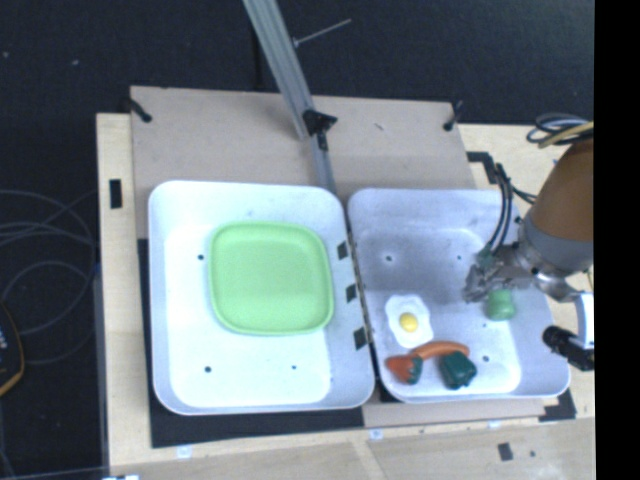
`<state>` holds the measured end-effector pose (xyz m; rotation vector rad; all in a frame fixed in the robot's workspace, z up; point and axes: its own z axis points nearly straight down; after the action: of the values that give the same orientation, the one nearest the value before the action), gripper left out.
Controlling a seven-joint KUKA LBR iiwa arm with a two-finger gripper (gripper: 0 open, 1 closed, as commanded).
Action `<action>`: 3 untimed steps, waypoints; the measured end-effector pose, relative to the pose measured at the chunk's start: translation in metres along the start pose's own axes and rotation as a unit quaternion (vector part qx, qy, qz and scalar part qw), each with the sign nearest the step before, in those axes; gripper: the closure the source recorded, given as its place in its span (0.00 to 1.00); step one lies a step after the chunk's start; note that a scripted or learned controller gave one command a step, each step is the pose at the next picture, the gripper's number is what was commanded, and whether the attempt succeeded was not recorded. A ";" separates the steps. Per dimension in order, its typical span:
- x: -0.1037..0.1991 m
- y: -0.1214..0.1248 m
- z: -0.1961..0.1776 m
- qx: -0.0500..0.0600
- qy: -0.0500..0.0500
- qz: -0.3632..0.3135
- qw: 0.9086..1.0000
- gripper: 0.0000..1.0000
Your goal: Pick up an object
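A small light green thing point(499, 306) lies in the right bin point(420, 218), near that bin's right wall and about halfway down it. The gripper point(485, 283) sits directly over its upper left edge, so close that the two overlap in the camera view; whether the green thing is between the fingers or only under them cannot be told, and the view is too blurred there to say whether the gripper is open or shut.

Further down the same bin, well apart from the gripper, lies a toy fried egg point(408, 321), white with a yellow yolk. Just below it a thin orange sausage-like piece point(440, 349) lies across, with a red-orange piece point(404, 368) at its left end and a dark green piece point(458, 370) below its right end. These three sit close together near the bin's front wall.

The left bin point(180, 268) holds a pale green square plate point(270, 278), lying flat near its middle.

The arm point(565, 203) reaches in from the right, its orange band above the wrist.
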<state>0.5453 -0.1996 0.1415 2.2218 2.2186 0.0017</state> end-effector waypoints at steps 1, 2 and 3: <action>-0.001 -0.004 -0.044 -0.001 0.000 -0.001 1.000 1.00; -0.002 -0.003 -0.090 -0.002 0.000 -0.001 1.000 1.00; 0.046 -0.006 -0.101 0.000 0.000 -0.002 1.000 1.00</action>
<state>0.5393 -0.1534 0.2425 2.2169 2.2241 0.0031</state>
